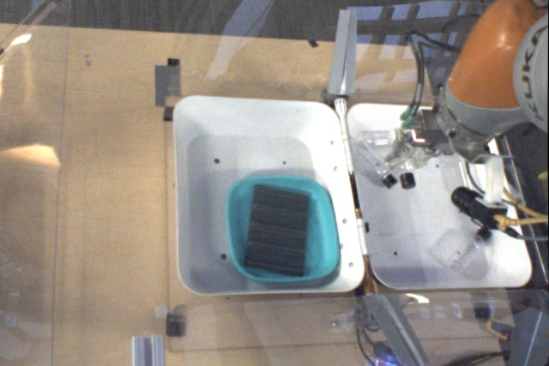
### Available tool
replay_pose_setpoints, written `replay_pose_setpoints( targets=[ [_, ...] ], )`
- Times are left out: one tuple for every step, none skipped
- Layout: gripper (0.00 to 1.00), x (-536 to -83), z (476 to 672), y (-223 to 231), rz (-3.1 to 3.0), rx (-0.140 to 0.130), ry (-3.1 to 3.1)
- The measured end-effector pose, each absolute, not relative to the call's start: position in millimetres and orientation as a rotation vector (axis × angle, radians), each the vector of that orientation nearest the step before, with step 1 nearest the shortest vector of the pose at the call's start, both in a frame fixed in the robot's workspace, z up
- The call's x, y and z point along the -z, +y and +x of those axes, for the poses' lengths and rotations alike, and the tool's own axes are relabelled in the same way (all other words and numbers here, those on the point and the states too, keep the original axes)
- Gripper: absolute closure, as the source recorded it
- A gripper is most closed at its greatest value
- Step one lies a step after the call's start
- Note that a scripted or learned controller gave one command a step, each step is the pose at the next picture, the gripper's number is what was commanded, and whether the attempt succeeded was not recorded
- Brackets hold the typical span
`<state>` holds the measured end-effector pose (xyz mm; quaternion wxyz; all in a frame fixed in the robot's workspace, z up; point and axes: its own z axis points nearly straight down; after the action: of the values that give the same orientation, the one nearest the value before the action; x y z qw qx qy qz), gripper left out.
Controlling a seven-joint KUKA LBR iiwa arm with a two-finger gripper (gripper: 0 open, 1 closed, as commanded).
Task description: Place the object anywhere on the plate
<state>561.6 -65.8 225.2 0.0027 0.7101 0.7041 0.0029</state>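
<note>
Already the dark ribbed block (277,229) lies flat on the teal plate (323,210), wholly inside its rim. The plate sits toward the lower right corner of the bin on the view's left (197,176). The gripper (398,180) hangs over the upper left corner of the other bin (429,266), well apart from the block, its fingertips a little apart with nothing between them. The placing step looks done. The next move calls only for keeping the arm clear of the plate.

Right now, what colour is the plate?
The plate is teal, clearest in the camera view.
</note>
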Motion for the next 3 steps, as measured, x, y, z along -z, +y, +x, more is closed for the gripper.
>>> replay_pose_setpoints(
  targets=[
    [1.00,-192.2,525.8,3.3,2.194,-0.005,2.246],
    [1.00,-184.5,546.9,55.5,2.088,-0.006,2.344],
    [0.00,-184.7,547.0,55.3,2.089,-0.006,2.342]
  ],
)
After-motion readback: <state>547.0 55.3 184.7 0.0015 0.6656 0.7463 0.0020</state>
